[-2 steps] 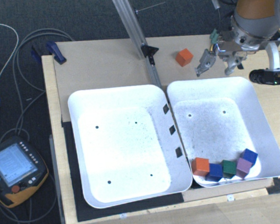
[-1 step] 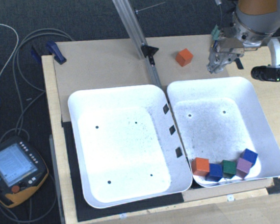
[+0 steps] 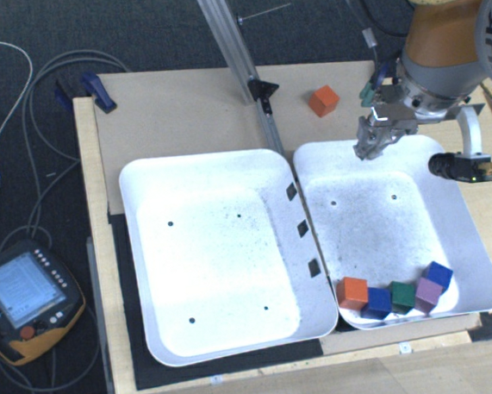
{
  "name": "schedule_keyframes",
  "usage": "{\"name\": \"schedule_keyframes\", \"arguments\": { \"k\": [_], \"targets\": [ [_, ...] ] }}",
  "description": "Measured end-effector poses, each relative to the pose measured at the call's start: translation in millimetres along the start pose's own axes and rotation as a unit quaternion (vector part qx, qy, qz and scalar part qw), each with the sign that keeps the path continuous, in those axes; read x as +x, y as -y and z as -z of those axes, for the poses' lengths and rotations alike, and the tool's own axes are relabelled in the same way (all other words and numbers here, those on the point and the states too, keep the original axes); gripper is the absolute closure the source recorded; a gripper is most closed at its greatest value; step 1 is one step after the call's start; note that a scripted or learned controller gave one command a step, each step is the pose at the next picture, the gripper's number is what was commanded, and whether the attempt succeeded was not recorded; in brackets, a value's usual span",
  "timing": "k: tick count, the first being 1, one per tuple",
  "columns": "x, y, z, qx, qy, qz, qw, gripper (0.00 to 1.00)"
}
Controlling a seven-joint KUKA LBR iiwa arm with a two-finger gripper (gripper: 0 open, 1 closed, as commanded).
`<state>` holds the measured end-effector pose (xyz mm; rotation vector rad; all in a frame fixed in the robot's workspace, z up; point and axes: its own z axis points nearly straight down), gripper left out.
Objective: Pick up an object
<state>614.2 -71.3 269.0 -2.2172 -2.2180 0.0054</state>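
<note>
Several small blocks lie along the near edge of the right bin (image 3: 455, 215): an orange block (image 3: 352, 292), a blue block (image 3: 377, 301), a green block (image 3: 402, 295), a purple block (image 3: 428, 291) and another blue block (image 3: 439, 274). My gripper (image 3: 371, 146) hangs over the far edge of the right bin, well away from those blocks. Nothing shows between its fingers. Another orange block (image 3: 324, 100) rests on the bench beyond the bins.
The left bin (image 3: 147, 245) stands beside the right one, with black clips (image 3: 302, 228) along the shared rim. A metal post (image 3: 229, 37) rises behind the bins. A teach pendant (image 3: 26, 295) and cables lie on the floor at left.
</note>
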Motion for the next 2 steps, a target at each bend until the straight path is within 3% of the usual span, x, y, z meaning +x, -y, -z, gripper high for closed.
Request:
{"name": "schedule_keyframes", "arguments": {
  "k": [1, 2],
  "targets": [
    [55.3, 52.3, -59.4, 0.003, -0.001, 0.002, 1.0000, 1.00],
    [124.6, 38.1, 8.0, -0.007, -0.001, 0.005, 1.0000, 1.00]
  ]
}}
